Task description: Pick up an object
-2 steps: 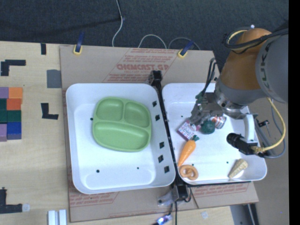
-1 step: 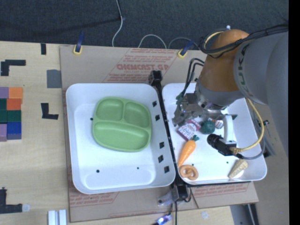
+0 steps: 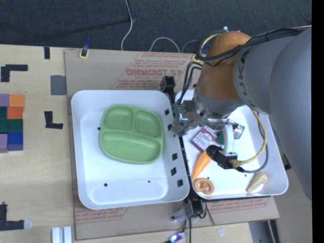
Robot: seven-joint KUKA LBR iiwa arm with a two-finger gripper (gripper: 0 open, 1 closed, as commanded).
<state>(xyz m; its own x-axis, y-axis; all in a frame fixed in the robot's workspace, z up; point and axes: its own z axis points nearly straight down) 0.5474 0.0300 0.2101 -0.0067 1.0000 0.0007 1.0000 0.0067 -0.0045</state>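
Reaching down into the right shallow white bin [image 3: 271,186], the end effector [image 3: 202,130] hangs just above a small purple-and-white packet [image 3: 204,137]; whether it is apart or together I cannot tell. This looks like the approach step. An orange plastic carrot [image 3: 201,162] lies just beside the packet. Next, a straight descent and a firm close, probably.

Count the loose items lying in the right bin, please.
4 visible: purple packet centre, carrot below it, pretzel at the front edge, beige piece front right. The arm may hide others.
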